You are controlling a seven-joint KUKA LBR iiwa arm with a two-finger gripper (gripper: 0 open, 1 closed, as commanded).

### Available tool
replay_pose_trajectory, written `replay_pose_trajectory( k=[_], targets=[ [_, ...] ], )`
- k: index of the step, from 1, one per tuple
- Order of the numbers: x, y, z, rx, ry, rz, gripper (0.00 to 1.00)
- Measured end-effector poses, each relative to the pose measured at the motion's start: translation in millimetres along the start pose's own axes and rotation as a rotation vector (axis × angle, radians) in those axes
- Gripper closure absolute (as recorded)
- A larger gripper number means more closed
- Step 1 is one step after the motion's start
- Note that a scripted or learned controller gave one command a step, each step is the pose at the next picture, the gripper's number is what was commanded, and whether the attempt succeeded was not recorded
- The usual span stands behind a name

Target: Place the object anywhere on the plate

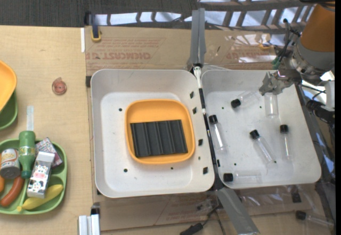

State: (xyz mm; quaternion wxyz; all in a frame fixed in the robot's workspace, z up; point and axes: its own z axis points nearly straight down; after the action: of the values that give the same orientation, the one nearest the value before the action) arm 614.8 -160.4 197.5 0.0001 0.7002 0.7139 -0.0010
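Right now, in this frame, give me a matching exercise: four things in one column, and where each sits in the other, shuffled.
Things:
1. orange plate
2. clear tubes with black caps
3. green tray of toy food
4. claw

Places:
A. wooden bench, far left
B. left bin
C. above the right bin's upper right area
D. scattered in the right bin

Pairs: 1-B, 2-D, 3-A, 4-C

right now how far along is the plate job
Nothing looks done: the orange plate in the left bin carries only its dark ridged insert. The gripper is over the right bin, above a clear tube; a grasp isn't visible. Left: picking a tube and moving it to the plate.
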Motion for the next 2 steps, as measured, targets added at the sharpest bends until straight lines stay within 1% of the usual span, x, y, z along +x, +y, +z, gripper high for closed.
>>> replay_pose_trajectory(
  k=[1, 2],
  targets=[
    [25.6, 44.8, -0.8, -0.002, -0.001, -0.203, 1.00],
    [33.8, 44.8, -32.4, -0.003, -0.001, -0.255, 1.00]
  ],
)
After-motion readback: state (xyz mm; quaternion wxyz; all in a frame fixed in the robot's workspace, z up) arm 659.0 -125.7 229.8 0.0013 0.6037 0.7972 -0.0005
